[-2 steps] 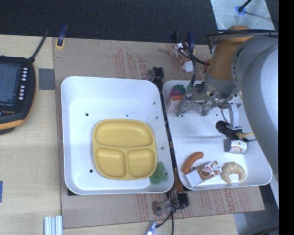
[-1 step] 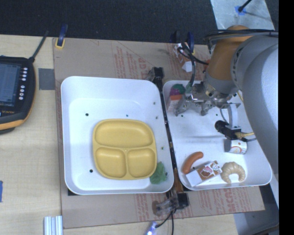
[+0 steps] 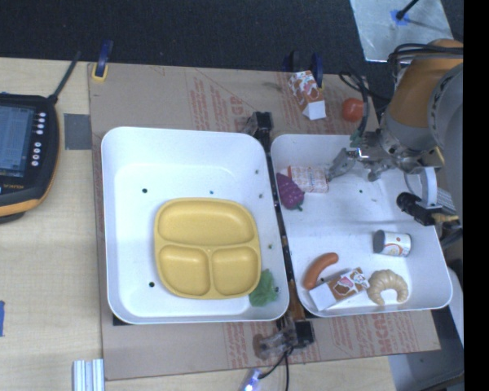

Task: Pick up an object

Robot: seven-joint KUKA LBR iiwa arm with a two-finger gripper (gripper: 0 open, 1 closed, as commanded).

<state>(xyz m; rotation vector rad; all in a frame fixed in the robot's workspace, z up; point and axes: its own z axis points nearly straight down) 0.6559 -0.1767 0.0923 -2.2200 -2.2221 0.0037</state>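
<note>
Printed carton (image 3: 345,287) — writing unreadable — beside croissant (image 3: 389,286), gripper (image 3: 352,158) apart.

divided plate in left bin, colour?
Pale yellow, a plain three-compartment plate, seen in the camera view.

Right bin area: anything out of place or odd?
Yes. A small carton and a red tomato sit on the cardboard behind the right bin, outside both bins. Broccoli lies beside the yellow divided plate, not on it.
</note>
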